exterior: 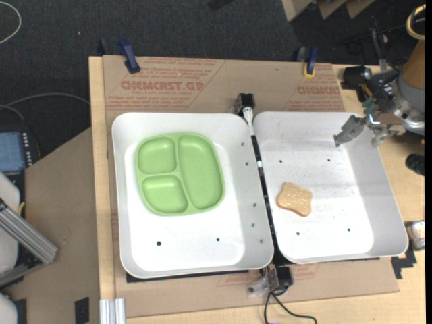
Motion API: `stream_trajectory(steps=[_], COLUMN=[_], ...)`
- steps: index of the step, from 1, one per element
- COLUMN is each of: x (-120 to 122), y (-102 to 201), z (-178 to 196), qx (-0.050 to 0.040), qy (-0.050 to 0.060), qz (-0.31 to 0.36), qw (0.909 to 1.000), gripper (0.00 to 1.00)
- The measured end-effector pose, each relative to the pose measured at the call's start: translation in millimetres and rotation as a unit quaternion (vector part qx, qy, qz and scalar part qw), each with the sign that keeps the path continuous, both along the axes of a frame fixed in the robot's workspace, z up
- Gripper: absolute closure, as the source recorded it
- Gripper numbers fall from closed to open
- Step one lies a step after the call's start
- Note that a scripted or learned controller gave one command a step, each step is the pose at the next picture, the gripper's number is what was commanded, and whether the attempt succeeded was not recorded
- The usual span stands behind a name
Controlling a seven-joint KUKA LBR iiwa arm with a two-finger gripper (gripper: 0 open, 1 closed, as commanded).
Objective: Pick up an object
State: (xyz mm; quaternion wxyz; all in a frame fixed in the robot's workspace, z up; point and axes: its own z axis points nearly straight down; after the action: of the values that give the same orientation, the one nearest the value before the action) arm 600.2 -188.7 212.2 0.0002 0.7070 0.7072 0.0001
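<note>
A tan, bumpy, bread-like piece (295,199) is seen well below the spread, empty metal fingers (349,130).

Arm (412,79): grey rounded wrist housing, pale metallic flange ring beneath. Gripper (358,128): 2 slim grey metal fingers on dark mount, small teal fitting beside it (detail blurred).
</note>
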Motion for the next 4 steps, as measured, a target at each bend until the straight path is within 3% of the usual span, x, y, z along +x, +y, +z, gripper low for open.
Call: stream_trajectory(steps=[1, 2, 3, 4], x=[-60.8, -87.7, -123.7, -120.7], y=[68.6, 119.9, 85.1, 86.5], z=[-126.7, 44.1, -134.1, -117.2], qx=[0.003, 0.0004, 0.0006, -0.001], qy=[0.004, -0.008, 0.004, -0.002], qz=[0.001, 0.003, -0.003, -0.001], qw=[1.0, 1.0, 1.0, 1.0], gripper=[0.0, 0.0, 0.0, 1.0])
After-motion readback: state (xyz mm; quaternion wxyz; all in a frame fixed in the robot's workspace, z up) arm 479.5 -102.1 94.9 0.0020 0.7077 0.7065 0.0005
